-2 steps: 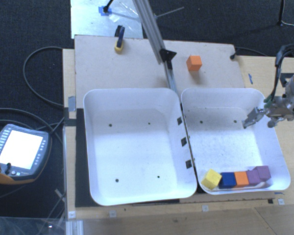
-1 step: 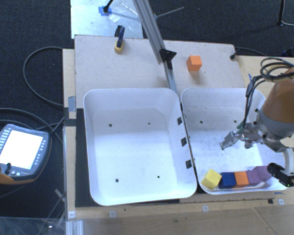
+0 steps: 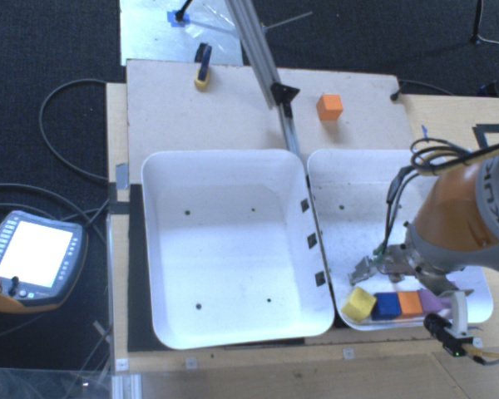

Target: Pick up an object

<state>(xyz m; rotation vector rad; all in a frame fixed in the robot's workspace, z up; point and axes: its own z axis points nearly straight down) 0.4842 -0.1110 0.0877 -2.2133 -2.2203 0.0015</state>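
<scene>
Several blocks lie in a row along the front edge of the right bin point(image 3: 358, 173): a yellow block point(image 3: 358, 303), a blue block point(image 3: 387, 306), an orange block point(image 3: 410, 303) and a purple piece point(image 3: 433, 302) partly under the arm. My gripper point(image 3: 372, 266) hangs low inside this bin, just above and behind the yellow and blue blocks. The orange-banded wrist point(image 3: 453, 223) covers the bin's right part. Nothing is visibly held in the gripper.
The left bin point(image 3: 224, 163) stands beside the right one. On the bench behind the bins sit an orange cube point(image 3: 330, 106) and a yellow-and-blue clamp point(image 3: 202, 66). A slanted metal pole point(image 3: 262, 48) reaches down between the bins. A teach pendant point(image 3: 29, 260) lies far left.
</scene>
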